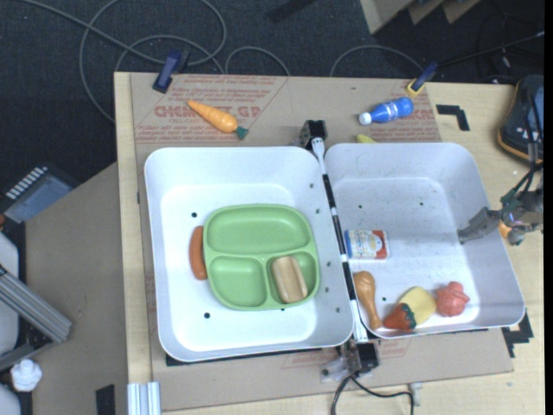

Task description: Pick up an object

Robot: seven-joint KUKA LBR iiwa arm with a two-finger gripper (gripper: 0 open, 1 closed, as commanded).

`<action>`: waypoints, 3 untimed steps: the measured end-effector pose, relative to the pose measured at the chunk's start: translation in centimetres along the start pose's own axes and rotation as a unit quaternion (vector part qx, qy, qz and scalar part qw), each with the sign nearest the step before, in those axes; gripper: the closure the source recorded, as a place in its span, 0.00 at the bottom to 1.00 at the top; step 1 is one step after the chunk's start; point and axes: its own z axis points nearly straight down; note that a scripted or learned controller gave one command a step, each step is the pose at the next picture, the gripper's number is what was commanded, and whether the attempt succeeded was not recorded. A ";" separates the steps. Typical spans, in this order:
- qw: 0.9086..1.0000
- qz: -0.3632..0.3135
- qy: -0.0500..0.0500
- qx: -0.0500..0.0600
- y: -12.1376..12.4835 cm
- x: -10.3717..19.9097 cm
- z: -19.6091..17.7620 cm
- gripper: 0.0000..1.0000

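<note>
We see the gripper (484, 224) at the right bin's (406, 167) right wall, though we cannot tell its grip, with the carton (366, 245) well left of it and the red toy (451, 298), yellow toy (417, 302) and drumstick (365, 294) lying below-left, all untouched.

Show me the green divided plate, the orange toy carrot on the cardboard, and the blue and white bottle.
Green divided plate (246, 232), camera view, bare upper compartment.
Orange toy carrot (216, 116), camera view, middle of its body.
Blue and white bottle (388, 111), camera view, middle of its blue body.
</note>
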 end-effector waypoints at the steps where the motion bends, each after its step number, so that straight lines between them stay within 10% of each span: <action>1: 1.000 0.000 0.002 0.002 -0.7 1.9 7.5 0.00; 2: 1.000 0.000 0.000 0.000 -2.1 0.0 -2.2 0.00; 3: 1.000 -0.001 0.001 -0.001 7.2 1.7 -5.2 0.00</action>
